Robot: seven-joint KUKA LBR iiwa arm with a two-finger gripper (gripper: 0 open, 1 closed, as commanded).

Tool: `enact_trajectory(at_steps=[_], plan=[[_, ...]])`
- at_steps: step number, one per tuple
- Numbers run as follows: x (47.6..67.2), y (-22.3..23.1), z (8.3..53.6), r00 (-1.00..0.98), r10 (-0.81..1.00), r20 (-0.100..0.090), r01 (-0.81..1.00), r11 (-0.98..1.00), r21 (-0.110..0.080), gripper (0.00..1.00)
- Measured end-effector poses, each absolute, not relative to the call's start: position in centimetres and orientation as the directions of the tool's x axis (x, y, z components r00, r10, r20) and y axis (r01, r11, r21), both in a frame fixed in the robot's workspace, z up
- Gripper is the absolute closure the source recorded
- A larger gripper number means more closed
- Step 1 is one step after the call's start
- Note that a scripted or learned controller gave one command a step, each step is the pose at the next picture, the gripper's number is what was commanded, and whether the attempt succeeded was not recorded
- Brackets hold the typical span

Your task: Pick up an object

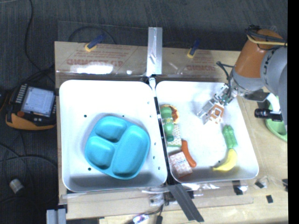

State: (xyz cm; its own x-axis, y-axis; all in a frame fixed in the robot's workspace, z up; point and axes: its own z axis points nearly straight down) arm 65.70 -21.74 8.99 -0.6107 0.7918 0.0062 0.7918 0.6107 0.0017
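The gripper [211, 110] is hanging over the upper middle of the right bin [250, 169], reaching in from the arm [258, 62] at the right, and whether it is gripping anything cannot be told; a small orange-and-white object [217, 114] is lying right beneath or against its tip, too blurred to say if it is being touched. Just below and to the right, a green vegetable [229, 136] is lying along the bin's right side, with a yellow banana [226, 162] curving beneath it near the lower right corner. Along the bin's left wall, a cluster of packets and toy food [169, 125] is sitting in a row, ending in an orange carrot-like piece [188, 154] and a red-and-white packet [179, 164]. In the left bin [74, 94], a blue divided tray [117, 146] is resting near the centre.
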Motion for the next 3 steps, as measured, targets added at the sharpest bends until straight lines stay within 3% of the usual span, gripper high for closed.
enact_trajectory(at_steps=[1,2,3], plan=[[63.7,-21.8,8.9,-0.751,0.661,-0.011,0.661,0.751,0.002,0.00],[63.9,-21.7,10.1,-0.751,0.661,-0.012,0.661,0.751,0.007,1.00],[65.9,-22.3,10.1,-0.680,0.733,-0.003,0.733,0.680,0.003,1.00]])
